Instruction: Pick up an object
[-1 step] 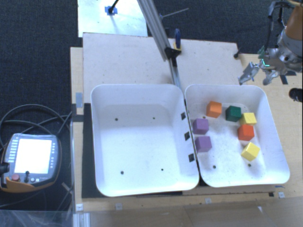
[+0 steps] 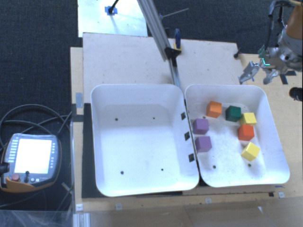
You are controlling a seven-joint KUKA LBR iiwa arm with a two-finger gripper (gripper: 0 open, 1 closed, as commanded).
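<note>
Seen from above: the pale wooden desk (image 2: 128, 60) bearing the right-hand shallow white plastic bin (image 2: 277, 148), with the grey metal two-finger claw (image 2: 258, 74) hovering just beyond that bin's far right corner, fingers spread wide around nothing. Inside that bin, clustered toward its far half: two purple cubes (image 2: 200, 125) by its left wall, then orange cube (image 2: 214, 109), dark green cube (image 2: 233, 113), red-orange cube (image 2: 245, 132) and two yellow cubes (image 2: 250, 151) nearer its right wall. Likely trouble: snagging the bin's rim on descent, or straddling two close-packed cubes and closing on neither cleanly.
</note>
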